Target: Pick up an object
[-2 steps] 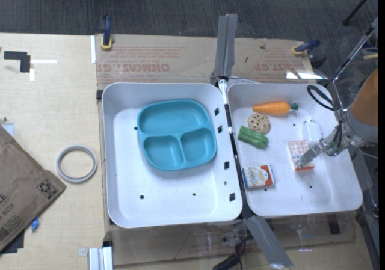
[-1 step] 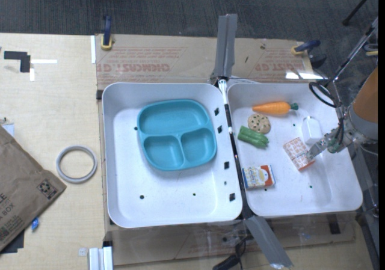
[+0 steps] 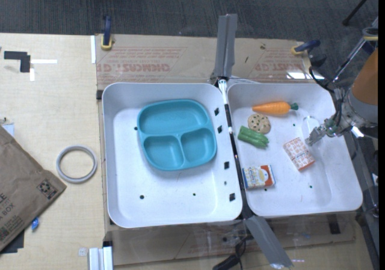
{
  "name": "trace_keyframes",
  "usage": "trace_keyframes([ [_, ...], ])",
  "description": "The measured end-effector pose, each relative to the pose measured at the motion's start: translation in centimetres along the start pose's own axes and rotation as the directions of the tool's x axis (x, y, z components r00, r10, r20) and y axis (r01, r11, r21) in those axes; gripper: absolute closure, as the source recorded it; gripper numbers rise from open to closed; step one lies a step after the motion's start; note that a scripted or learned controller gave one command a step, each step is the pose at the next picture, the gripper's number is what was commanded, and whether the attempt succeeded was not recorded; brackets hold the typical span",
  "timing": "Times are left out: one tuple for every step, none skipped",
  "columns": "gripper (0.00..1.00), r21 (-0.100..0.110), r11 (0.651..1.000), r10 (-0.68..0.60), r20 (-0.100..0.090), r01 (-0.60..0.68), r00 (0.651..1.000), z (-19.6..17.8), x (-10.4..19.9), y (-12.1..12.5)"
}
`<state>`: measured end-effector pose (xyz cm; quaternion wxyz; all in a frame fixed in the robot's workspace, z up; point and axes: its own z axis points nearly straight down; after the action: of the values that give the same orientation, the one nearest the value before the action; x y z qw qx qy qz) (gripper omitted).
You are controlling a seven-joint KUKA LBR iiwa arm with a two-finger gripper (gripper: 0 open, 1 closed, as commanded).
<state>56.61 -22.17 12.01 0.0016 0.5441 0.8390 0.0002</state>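
Observation:
The right bin (image 3: 337,199) holds an orange toy carrot (image 3: 272,107) at the back, a round cookie (image 3: 258,122), a green pea pod (image 3: 253,137), a small red-and-white packet (image 3: 299,154) and a small printed carton (image 3: 258,177) near the front. My gripper (image 3: 320,133) hangs over the right side of this bin, just right of and slightly above the red-and-white packet. Nothing shows between its fingertips. The arm comes in from the right edge.
A light-blue divided plate (image 3: 177,135) lies in the left bin (image 3: 120,202). A roll of tape (image 3: 77,163) and a brown cardboard box (image 3: 21,187) rest on the bench to the left. A grey post (image 3: 226,46) stands behind the bins.

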Motion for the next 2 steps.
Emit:
trace_keyframes([
  [0.00, 0.001, 1.000, 0.001, -0.002, -0.001, 1.000, 0.0, 0.0, 0.0],
  [0.00, 0.003, 1.000, -0.005, -0.003, 0.005, 1.000, 2.9, 3.4, -1.3],
])
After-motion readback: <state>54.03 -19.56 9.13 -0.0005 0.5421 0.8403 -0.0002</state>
